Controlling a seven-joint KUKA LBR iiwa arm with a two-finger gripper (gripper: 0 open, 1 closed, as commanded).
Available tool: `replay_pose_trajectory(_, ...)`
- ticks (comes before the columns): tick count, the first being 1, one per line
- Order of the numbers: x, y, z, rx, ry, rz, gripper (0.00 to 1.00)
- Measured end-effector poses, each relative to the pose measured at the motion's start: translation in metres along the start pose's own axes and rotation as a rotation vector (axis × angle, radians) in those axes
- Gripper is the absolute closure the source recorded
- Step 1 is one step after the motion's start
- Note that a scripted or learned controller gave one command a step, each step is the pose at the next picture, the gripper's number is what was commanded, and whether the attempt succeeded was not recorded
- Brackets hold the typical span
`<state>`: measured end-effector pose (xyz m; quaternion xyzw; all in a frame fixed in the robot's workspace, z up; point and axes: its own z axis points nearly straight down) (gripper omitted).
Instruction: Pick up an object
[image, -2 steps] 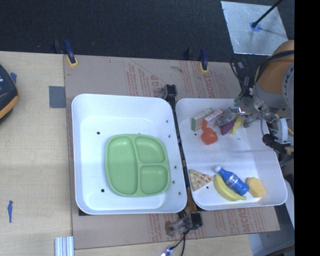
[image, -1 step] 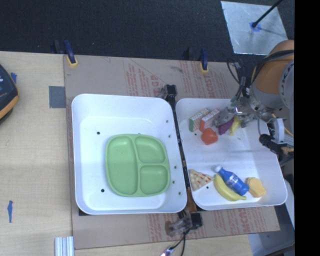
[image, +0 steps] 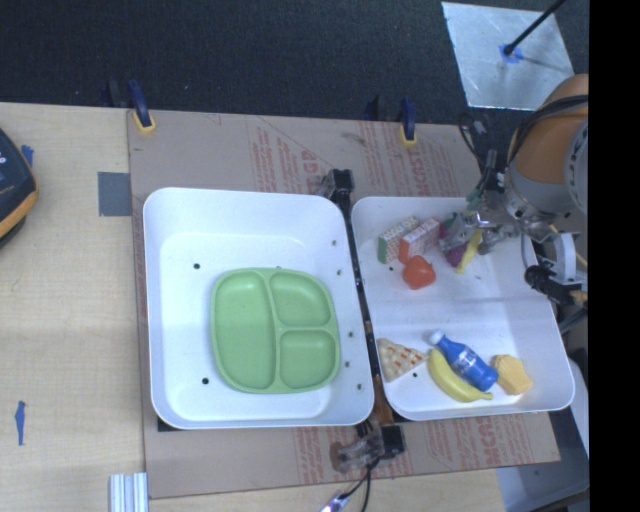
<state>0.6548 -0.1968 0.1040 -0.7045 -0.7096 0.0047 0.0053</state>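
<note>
A: Camera view, hidden or cut off first?
B: Arm (image: 560, 150) cropped at right edge; orange band and grey wrist seen in part. Gripper (image: 470, 232) low over far part of right bin (image: 540, 330), tangled in cables and dark fittings. Fingers hard to separate from clutter; cannot tell how far open, cannot tell whether anything is between them.

A: Nearest items to gripper?
B: Small purple-and-yellow object (image: 466, 252) directly at the gripper, touching or overlapped, exact shape unclear. Red-and-white box (image: 408, 236) just left of it, lying tilted, green end toward left. Red rounded piece (image: 419, 272) just nearer than box, apart from gripper.

A: Rest of right bin?
B: Near side: banana (image: 452, 380) curved along near wall; blue bottle with white cap (image: 464, 362) lying across banana, touching. Yellow block (image: 513, 374) just right of bottle. Waffle-patterned wedge (image: 400, 356) at near left corner, against the bin wall. All well apart from gripper.

A: Left bin?
B: Left bin (image: 180, 300) with green divided plate (image: 273, 329), three compartments, flat in the middle.

A: Surroundings?
B: Cardboard sheet (image: 250, 150) under both bins, blue clamps (image: 140, 105) at far edge. Dark device with orange trim (image: 12, 185) cut off at left edge.
</note>
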Motion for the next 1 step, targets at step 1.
replay_pose_trajectory(1,0.1190,0.0023,-0.0895,-0.014,0.001,0.001,1.00)
